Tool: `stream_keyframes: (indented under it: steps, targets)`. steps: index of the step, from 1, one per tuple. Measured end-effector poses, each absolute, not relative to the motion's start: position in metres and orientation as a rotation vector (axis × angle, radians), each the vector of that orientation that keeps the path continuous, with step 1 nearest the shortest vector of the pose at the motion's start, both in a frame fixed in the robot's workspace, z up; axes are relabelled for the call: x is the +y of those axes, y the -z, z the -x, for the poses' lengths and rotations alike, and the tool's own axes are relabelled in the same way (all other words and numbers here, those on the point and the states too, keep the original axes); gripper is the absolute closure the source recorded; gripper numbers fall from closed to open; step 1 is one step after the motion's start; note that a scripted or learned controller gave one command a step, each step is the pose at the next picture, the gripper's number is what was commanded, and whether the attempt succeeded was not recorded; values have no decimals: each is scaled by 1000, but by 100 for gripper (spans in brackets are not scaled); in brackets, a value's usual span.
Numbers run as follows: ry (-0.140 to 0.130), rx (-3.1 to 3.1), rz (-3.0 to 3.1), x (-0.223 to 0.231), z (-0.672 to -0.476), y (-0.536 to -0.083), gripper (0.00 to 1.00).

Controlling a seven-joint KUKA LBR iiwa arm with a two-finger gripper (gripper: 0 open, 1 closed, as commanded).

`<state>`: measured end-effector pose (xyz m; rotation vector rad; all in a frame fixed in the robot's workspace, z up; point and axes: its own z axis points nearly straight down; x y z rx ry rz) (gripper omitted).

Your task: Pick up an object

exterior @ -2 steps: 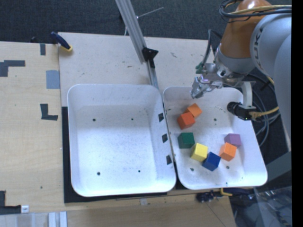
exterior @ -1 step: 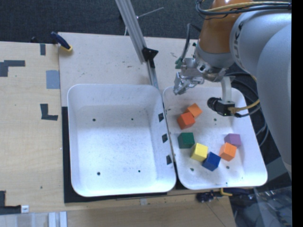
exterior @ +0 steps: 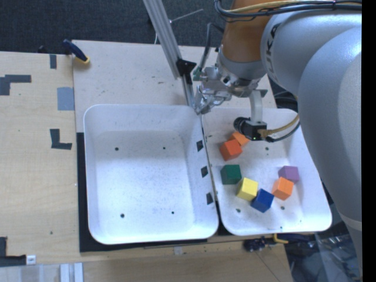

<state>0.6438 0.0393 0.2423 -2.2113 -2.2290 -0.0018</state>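
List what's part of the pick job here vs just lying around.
Job:
gripper
right bin
blocks in it: red, green, yellow, blue, orange, purple

Lying about:
left bin
blue-and-yellow clamp
grey tape patches
metal rail

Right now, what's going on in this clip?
A grey robot arm reaches in from the right, its hand hanging over the far end of the divide between the two white bins. It holds nothing. The right bin contains small blocks: red, green, yellow, blue, purple and two orange ones. None has been picked up yet.
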Motion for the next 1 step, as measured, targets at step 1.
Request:
stream_keyframes:
  steps: [1]
  targets:
    - [0, -2227, 2213, 86, -648, -241, 100]
